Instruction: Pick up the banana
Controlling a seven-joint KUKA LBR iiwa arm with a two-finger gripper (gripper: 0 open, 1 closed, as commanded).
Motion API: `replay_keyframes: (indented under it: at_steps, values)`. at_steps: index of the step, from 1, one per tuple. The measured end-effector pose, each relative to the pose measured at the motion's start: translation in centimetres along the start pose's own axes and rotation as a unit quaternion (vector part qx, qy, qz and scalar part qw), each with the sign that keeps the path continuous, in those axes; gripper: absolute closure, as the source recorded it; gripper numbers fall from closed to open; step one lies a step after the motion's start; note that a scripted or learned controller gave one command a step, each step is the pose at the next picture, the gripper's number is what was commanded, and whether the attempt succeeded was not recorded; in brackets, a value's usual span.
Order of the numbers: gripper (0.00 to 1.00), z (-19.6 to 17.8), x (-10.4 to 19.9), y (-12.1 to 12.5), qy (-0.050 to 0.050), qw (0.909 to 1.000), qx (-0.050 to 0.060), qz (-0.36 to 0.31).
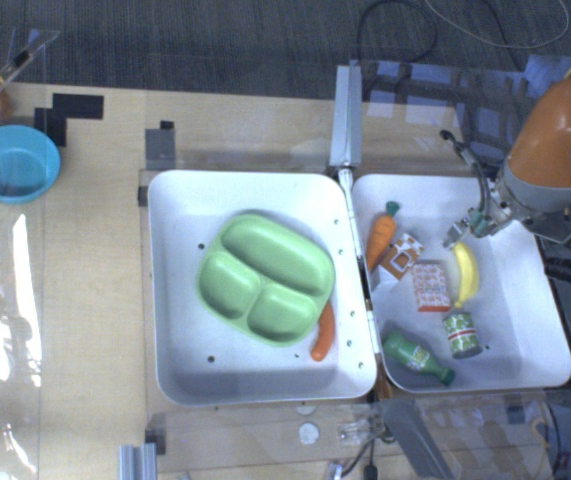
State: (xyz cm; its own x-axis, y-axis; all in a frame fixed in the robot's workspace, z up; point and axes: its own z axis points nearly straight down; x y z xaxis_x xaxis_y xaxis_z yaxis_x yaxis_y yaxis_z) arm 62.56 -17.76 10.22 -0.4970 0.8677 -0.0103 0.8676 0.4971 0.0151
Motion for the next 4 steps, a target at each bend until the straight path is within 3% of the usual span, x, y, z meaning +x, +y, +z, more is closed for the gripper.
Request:
replay_keyframes:
  at_steps: [1,2,3,4]
  values:
    - [1.0,-16.3,6.1,9.0,0.002,0.9952,0.003,0.098]
    - [0.0,-16.2,6.0,9.0,0.002,0.9952,0.004,0.098]
    - [0.0,-6.7,1.8,6.4,0.003,0.9994,0.005,-0.034]
    - [0.0,0.4,1.9,-1.2,-0.004,0.9925,-0.002,-0.123]
